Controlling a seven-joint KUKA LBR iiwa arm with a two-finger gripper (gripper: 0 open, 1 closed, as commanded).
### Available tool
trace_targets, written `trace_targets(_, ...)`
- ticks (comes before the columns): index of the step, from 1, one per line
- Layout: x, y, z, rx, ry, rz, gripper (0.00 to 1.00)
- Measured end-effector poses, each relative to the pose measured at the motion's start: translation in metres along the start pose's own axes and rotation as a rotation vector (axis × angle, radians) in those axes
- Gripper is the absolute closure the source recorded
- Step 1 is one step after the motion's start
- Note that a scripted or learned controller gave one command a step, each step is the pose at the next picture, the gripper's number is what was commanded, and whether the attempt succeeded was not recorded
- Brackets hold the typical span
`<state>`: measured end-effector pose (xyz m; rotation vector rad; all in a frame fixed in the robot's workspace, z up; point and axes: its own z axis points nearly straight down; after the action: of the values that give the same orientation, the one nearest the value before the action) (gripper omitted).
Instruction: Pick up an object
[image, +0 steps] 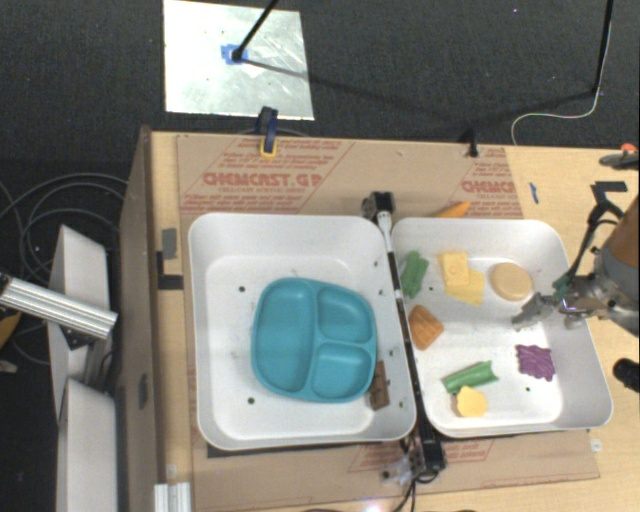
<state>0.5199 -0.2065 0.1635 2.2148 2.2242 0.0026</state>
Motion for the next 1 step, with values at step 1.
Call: trace_targets(1, 0.0003, -0.0066, 0.0302, 0.003, 0.001, 0.004, 0.00)
